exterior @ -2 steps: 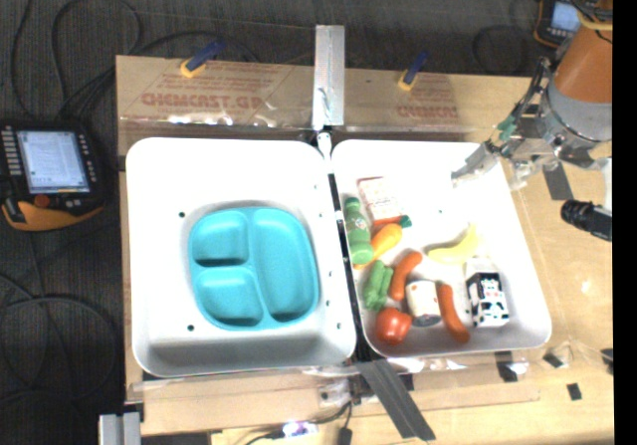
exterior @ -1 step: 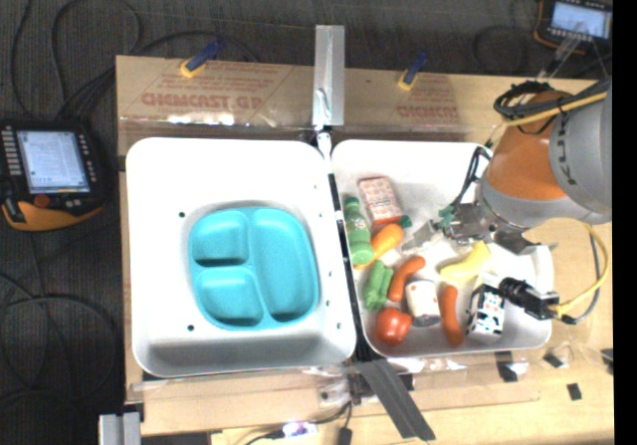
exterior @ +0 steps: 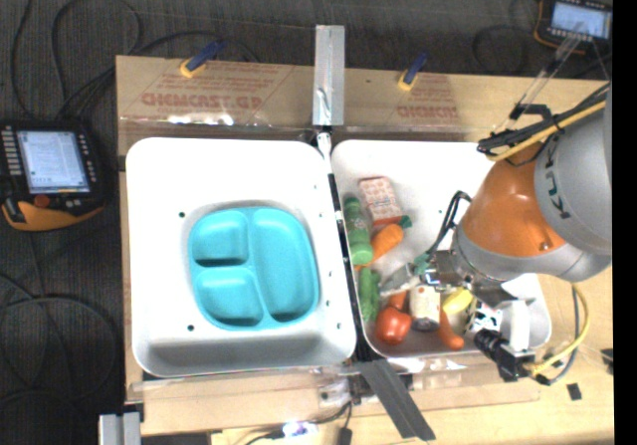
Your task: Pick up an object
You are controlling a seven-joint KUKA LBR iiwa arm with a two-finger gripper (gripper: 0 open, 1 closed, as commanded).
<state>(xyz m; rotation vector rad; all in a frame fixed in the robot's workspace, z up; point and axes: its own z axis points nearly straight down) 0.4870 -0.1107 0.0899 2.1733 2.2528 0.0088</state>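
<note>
My gripper (exterior: 430, 292) hangs low over the front part of the right bin (exterior: 438, 166), right above a heap of toy foods. Under it are a whitish cylinder (exterior: 425, 308), a yellow piece (exterior: 457, 305) and a red tomato-like piece (exterior: 392, 325). Farther left and back lie a green bottle (exterior: 356, 228), an orange carrot (exterior: 389, 235), a green vegetable (exterior: 369, 290) and a red-and-white box (exterior: 378, 198). The wrist hides whatever lies directly beneath it.
In the left bin (exterior: 159, 174) sits a cyan divided tray (exterior: 253, 266). A metal divider post (exterior: 328, 75) rises between the bins at the back. The arm's orange band (exterior: 508, 219) and grey body cover the right bin's right side. Cables trail by the front right corner.
</note>
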